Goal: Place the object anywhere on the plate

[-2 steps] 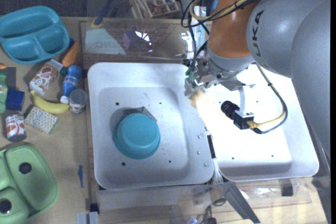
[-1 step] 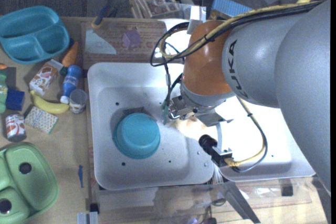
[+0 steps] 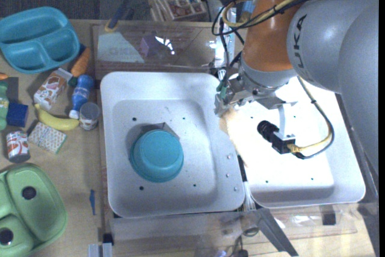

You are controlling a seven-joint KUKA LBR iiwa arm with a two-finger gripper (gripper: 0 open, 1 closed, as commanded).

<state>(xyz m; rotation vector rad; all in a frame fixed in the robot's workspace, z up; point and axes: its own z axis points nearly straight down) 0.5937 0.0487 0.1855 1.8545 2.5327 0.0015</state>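
A round blue plate lies in the left white bin, slightly left of its middle. My gripper hangs over the left edge of the right white bin, close to the divide between the two bins. A small pale tan object shows just below the gripper at that edge, and I cannot make out whether it is held. The grey arm with its orange band covers much of the right bin's back half.
Left of the bins on the bench lie a teal divided tray, a banana, small cans and cartons, and a green tray. A clear panel stands behind the left bin. A black cable fitting hangs over the right bin.
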